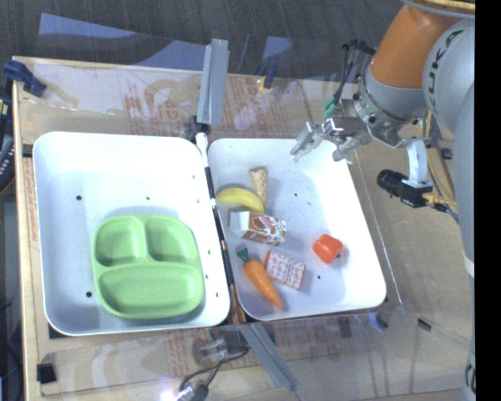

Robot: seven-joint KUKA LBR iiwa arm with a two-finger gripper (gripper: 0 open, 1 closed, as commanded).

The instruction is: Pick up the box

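Altogether two boxes, one carrot, one banana, end effector fingers apart, holding nothing.

I see even, bright overhead light; both white bins look nearly washed out. Glare streaks the clear sheet on the tabletop. Shadows stay soft, the focus slightly grainy.

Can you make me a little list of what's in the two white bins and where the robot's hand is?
left bin: green tray with three sections
right bin: banana, carrot, red pepper, box, small red packet, brown wedge
hand: open, above the right bin's far edge, holding nothing
box: lying flat, beside the banana
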